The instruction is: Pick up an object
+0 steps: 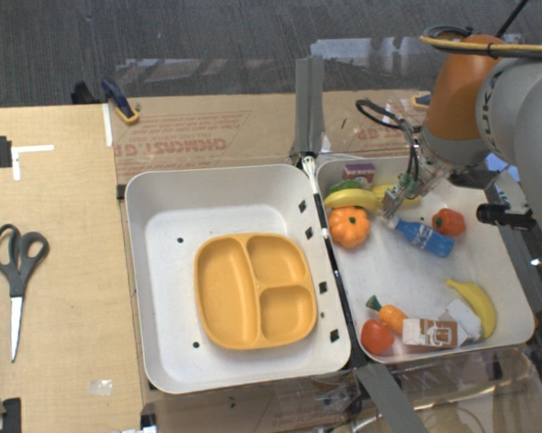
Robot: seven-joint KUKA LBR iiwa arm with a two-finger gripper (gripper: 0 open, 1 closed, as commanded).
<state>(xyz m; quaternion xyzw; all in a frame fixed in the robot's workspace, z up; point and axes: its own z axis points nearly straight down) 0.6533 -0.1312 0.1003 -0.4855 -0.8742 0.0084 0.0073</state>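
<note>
Down front, small carton (434, 332); my tool (401, 196) hovers over the banana (351, 197), grip state I can't tell. It looks light, smooth plastic — I'd pinch mid-curve.

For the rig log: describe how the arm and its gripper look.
The arm is thick and rounded, light grey, with a broad orange band above the wrist. Black and yellow cables loop over its top. The gripper is small, dark and metallic, at the end of a narrow wrist.

A yellow banana (355, 197) lies flat in the right bin's far-left corner, touching an orange pumpkin (349, 227).
</note>
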